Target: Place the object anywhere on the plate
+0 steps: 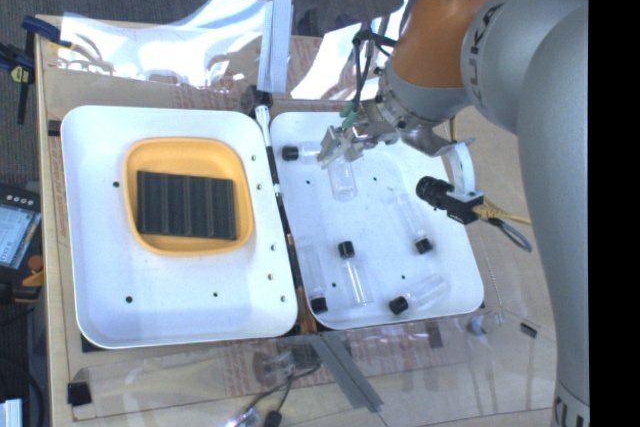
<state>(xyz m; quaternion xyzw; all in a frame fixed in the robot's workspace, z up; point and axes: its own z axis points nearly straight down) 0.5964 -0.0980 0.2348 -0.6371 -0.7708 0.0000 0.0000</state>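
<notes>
Over the right bin [455,260], the gripper [340,143] hovers above a clear vial [343,180]. Whether it's gripping, I can't tell. Best squeeze the vial mid-body, then cross to the yellow plate [185,155].

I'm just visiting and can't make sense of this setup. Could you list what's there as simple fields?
arm: grey with orange band, reaching in from the right
gripper: over the right bin, above a clear vial
right bin contents: several clear vials with black caps, scattered
left bin: holds a yellow plate with a dark ribbed centre
plate contents: no vial yet
</notes>
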